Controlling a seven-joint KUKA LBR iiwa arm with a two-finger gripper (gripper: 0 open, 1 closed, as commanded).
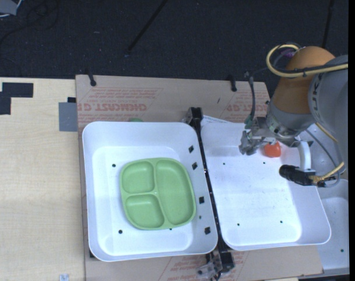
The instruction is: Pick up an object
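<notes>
While the green plate point(158, 193) is lying in the left bin point(101, 142), the gripper point(251, 144) is hanging over the right bin point(253, 230), just beside the orange object point(273, 150). Its finger state cannot be judged, nothing is showing as gripped, and the pick is judged not yet done.

We see our one arm reaching in from the right, wrist bent down low.

Our grey arm point(329, 98) carries its orange band point(297, 81) just above the wrist, with a yellow cable looped over it. Our pincer point(250, 144) hangs at the end, pointing down and leftward; we cannot make out how its tips stand.
</notes>
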